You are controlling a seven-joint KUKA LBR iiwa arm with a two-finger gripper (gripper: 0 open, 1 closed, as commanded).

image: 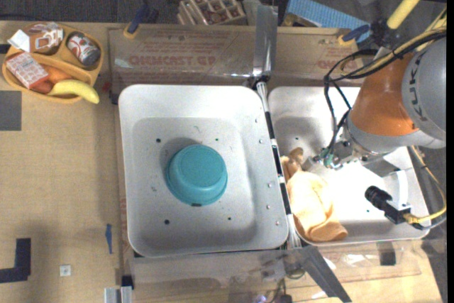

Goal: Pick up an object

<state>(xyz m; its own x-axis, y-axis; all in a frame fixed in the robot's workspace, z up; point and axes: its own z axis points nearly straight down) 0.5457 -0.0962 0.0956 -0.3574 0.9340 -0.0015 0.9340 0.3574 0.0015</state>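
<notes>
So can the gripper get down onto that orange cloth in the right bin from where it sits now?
Probably yes. The gripper hangs low in the right bin, just above the upper end of the orange cloth, and nothing lies between them. The cloth is bunched against the bin's left wall, which may crowd the approach.

Teal bowl (197, 174) in white left bin (142, 117). Pale orange-yellow cloth (316, 206) in white right bin (298, 106). Arm (418, 103) grey, orange band. Yellow banana (76, 89) on tan bench (57, 181).
</notes>
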